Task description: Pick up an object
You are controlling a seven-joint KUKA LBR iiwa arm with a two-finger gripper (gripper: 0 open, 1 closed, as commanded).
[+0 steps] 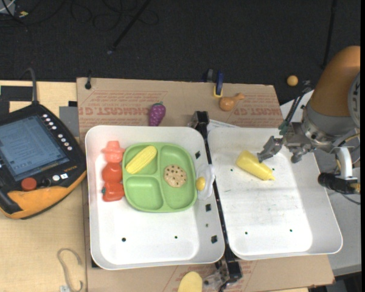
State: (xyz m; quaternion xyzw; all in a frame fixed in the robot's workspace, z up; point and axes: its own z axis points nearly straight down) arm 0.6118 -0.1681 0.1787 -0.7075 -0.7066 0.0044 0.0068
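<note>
A yellow wedge-shaped object (254,165) lies in the upper left part of the right bin (292,224). My gripper (282,152) hangs just right of and slightly above it, open, with nothing between its dark fingers (267,149). The left finger's tip sits close to the wedge's upper right end. In the left bin (146,242) a green divided plate (152,193) bears a yellow corn cob (140,158) and a cookie (175,176). A red and pink toy (112,172) lies beside the plate's left edge, and a small yellow piece (201,184) rests at its right rim.
On the cardboard behind the bins lie a purple grape bunch (157,113) and an orange pear-like toy (230,101). An orange ball (292,79) sits farther back right. A yellow object (190,281) lies in front of the bins. A teach pendant (30,157) rests at left.
</note>
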